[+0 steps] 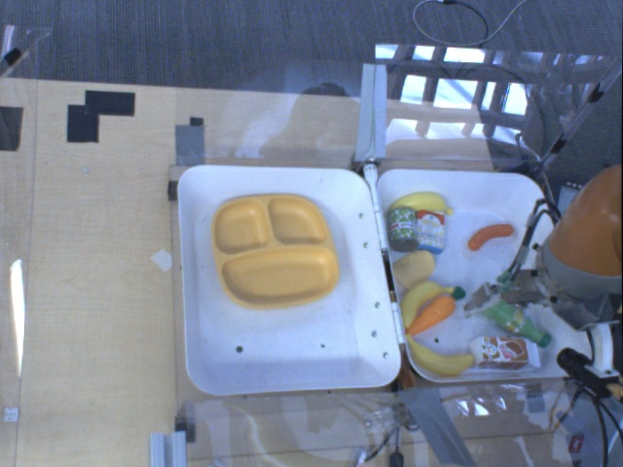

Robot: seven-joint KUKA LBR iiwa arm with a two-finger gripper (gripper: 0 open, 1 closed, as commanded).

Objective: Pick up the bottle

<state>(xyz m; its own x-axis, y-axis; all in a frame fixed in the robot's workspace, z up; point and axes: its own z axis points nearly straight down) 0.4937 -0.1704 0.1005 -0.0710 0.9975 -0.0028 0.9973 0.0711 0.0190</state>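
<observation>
A small green bottle [519, 323] lies on its side in the right bin [458, 195], near that bin's front right corner. My gripper [490, 301] hangs just above the bottle's left end, reaching in from the right under the orange band. It is close over the bottle, and nothing looks lifted. Part of the bottle is hidden by the wrist.
The right bin also holds a carrot [433, 314], bananas [440, 360], a pale round fruit [413, 267], a can [402, 228], a small jar [431, 232], a banana at the back [421, 201], a sausage [490, 234] and a carton [504, 351]. A yellow divided plate [275, 250] sits in the left bin [292, 358].
</observation>
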